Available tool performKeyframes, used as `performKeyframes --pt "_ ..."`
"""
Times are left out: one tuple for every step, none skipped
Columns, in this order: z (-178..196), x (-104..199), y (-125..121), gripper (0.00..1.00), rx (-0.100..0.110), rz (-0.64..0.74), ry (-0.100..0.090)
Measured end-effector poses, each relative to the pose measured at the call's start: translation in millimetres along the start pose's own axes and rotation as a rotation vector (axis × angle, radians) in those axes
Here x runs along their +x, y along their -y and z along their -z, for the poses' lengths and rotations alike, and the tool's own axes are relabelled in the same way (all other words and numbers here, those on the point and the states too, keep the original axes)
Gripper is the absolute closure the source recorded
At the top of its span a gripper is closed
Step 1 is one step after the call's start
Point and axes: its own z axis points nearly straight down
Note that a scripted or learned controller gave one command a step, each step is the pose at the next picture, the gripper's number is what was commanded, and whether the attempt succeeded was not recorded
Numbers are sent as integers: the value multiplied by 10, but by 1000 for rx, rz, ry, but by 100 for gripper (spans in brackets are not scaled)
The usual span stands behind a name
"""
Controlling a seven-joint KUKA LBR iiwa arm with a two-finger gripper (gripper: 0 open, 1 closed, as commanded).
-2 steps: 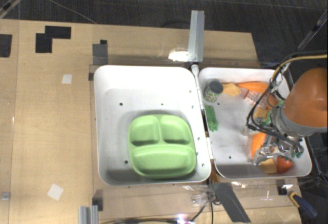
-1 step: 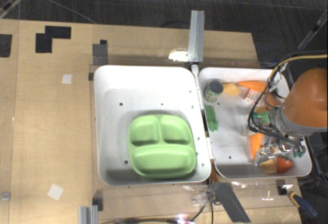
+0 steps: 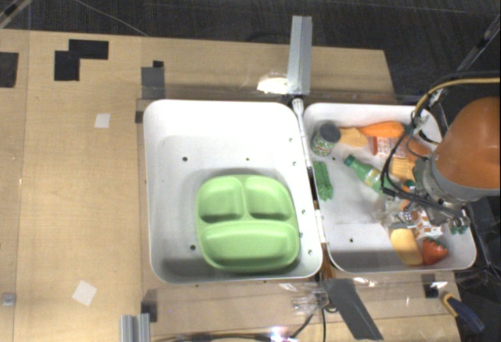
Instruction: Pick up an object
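Bench (image 3: pixel 70 199) with green tray (image 3: pixel 248 221)

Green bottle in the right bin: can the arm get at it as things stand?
Probably yes. The green bottle lies uncovered, just left of the arm, though an orange packet crowds its far side.

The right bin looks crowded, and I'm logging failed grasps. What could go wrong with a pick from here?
The items in the right bin lie packed together: the green bottle, the carrot and the strawberry lie close among others, so the fingers might nudge or catch a neighbour. The arm also covers part of that pile, so a grasp there is hard to verify.
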Motion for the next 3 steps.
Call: performKeyframes --pt "-3 1 -3 0 0 0 -1" --pt "-137 55 100 0 -9 87 -19" --pt "-136 -2 16 0 -5 203 -17"
